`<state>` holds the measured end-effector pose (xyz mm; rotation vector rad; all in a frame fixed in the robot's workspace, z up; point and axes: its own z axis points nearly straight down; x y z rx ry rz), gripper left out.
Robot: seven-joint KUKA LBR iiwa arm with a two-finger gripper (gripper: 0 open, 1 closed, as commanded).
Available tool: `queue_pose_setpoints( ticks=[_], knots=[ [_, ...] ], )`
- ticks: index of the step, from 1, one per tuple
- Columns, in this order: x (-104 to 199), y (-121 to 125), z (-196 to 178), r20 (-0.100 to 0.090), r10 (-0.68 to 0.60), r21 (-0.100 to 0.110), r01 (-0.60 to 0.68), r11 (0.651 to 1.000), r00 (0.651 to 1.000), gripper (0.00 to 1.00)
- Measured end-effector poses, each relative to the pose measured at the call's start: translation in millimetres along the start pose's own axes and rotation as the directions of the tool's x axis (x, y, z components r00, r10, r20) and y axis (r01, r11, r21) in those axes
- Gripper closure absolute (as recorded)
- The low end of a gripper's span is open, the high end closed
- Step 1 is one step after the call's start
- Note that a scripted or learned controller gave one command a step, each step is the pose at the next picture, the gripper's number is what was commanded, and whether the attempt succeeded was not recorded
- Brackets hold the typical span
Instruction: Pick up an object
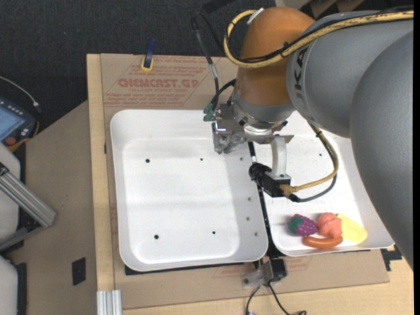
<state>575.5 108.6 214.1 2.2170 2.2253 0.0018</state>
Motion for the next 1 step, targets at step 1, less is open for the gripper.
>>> queue_pose_setpoints(
  ticks=[1],
  knots=[
    [53.6,-5.2,-108.6,-0.005,-0.004,-0.012,0.004,1.0,1.0,1.0]
  ],
)
